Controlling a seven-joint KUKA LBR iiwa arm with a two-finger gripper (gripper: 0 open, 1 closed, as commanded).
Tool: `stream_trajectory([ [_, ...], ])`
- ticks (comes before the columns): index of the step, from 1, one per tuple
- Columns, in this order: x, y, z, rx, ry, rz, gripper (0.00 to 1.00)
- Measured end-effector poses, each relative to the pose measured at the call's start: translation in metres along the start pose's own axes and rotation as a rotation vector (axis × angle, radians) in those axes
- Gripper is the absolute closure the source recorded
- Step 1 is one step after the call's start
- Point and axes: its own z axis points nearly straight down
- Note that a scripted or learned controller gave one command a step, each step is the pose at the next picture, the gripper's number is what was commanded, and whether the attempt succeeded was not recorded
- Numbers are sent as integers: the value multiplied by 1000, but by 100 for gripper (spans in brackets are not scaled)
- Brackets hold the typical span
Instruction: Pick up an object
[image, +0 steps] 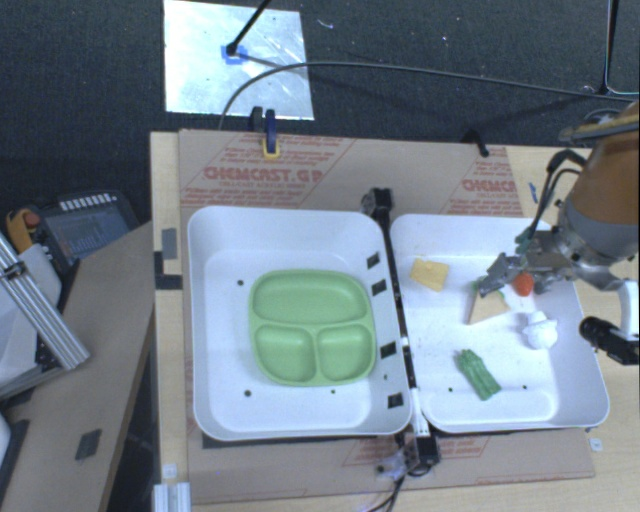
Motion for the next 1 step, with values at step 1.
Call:
stream_trajectory([
  [1, 0, 3, -7, -13, -2, -3, 0],
])
